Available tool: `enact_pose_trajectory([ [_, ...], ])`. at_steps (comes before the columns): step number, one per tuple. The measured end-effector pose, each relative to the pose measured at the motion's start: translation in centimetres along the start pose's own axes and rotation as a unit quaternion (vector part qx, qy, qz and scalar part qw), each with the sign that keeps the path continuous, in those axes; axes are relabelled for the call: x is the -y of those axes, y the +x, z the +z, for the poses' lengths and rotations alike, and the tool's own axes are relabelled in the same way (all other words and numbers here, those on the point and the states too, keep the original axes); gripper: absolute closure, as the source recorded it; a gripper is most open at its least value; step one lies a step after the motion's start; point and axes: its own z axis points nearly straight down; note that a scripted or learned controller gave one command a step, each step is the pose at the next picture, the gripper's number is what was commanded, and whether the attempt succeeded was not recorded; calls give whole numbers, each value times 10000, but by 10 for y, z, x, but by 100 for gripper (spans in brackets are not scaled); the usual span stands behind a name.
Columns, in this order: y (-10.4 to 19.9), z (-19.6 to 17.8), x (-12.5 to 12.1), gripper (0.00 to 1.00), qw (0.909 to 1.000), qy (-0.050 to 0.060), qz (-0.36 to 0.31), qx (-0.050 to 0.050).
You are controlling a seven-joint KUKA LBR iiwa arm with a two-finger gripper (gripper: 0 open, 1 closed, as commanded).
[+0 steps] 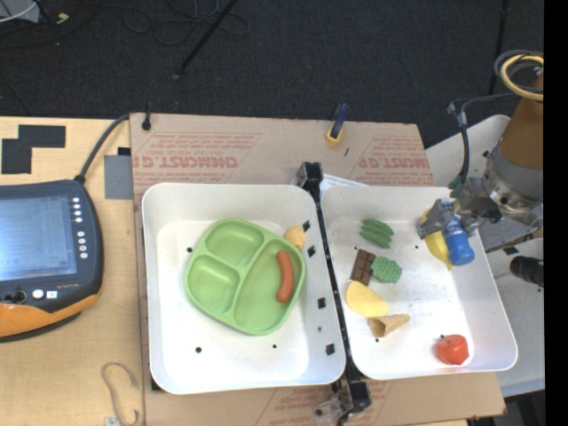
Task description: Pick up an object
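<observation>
Cardboard sheet (222, 153) under the bins carries red print, upside down, not legible. Left bin (169, 238): green divided plate (222, 273) with toy sausage (285, 276) in its right section. Right bin (484, 313): green pod (376, 232), brown bar (361, 264), green broccoli piece (386, 269), yellow wedge (364, 300), cone (389, 324), red tomato (452, 349) near front right corner. End effector (442, 229) at right edge over a blue-and-yellow object (453, 247); grip state cannot tell. Teach pendant (44, 247) on counter's left.
</observation>
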Motion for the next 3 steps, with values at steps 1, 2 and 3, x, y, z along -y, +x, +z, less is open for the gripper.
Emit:
enact_pose_trajectory([
  [1,50,7,33,100,10000,10,0,-6],
  [2,94,15,65,100,10000,14,3,-4],
  [3,99,0,84,100,10000,0,20,2],
])
